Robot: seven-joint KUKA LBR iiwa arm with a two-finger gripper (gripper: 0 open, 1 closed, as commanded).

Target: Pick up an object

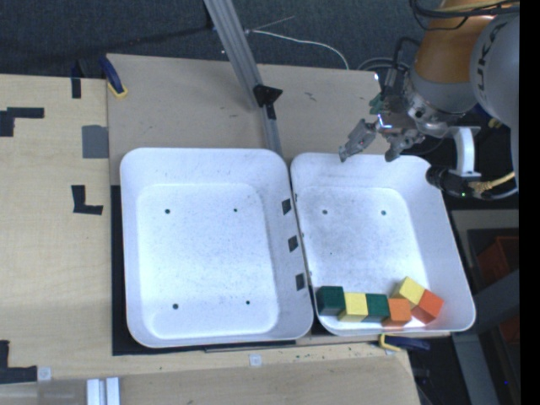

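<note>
End effector (369,148) sits at the far edge of the right bin (439,218), above its back rim, two fingers spread apart with nothing between them: released, no grasp. One fingertip (346,153) points down-left over the rim, the other sits to its right. The grey arm with the orange band (451,45) reaches in from the upper right, cables looped around the wrist. Objects are all in the right bin, bunched along its near wall, well apart from the end effector: a green block (330,298) leftmost, a yellow block (356,305) touching it, then a second green block (376,306), an orange block (398,311) just beside that, another yellow block (412,290) behind it and a tilted orange block (427,305) at the right end near the corner. The blocks look packed in contact, in a rough row. Left bin (135,226) lies side by side with the right one, their rims touching in the middle. Both bins rest on the tabletop (169,99); a grey metal rail (240,53) runs diagonally from the top of the view down to the gap between the bins, with a black clamp (267,96) on it. A thin white wire (312,45) lies on the tabletop behind the bins.
</note>
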